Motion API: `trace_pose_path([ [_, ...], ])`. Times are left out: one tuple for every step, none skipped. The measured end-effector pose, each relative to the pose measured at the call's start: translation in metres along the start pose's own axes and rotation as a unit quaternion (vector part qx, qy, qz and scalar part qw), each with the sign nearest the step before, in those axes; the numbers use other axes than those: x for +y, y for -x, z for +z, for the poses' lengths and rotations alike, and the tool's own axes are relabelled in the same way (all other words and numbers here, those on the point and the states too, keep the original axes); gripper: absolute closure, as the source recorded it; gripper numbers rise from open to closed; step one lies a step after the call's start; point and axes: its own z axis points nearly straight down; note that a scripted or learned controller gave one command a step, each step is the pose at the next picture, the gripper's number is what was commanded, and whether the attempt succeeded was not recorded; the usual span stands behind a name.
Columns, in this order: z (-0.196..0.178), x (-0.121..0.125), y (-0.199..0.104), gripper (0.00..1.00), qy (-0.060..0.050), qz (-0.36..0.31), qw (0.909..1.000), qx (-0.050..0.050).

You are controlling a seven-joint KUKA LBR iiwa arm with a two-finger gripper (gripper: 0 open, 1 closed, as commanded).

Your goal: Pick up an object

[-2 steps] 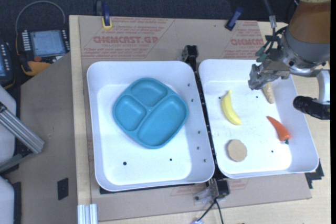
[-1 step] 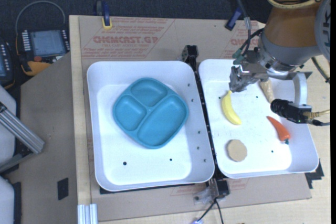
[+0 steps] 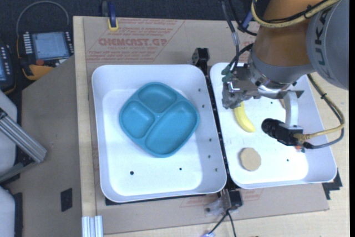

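On my feed the claw [image 3: 237, 98] hangs low over the right shallow white bin [image 3: 319, 166], near that bin's far left corner, its metal body right above the top end of the small yellow banana [image 3: 244, 118]. I cannot tell from this angle whether it is released or clenched. The banana lies on the bin floor, its lower end pointing toward the near edge. A round tan cookie-like disc [image 3: 250, 159] sits closer to the near edge, apart from the banana. In the left shallow white bin [image 3: 111, 175] a blue three-compartment plastic plate [image 3: 159, 118] rests around the middle. Both bins sit on the cardboard-covered surface [image 3: 83, 114].
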Motion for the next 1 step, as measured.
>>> trace_pose_path([
  [0.0134, -0.0193, -0.0511, 1.0, 0.0, 0.0, 1.0, 0.0],
])
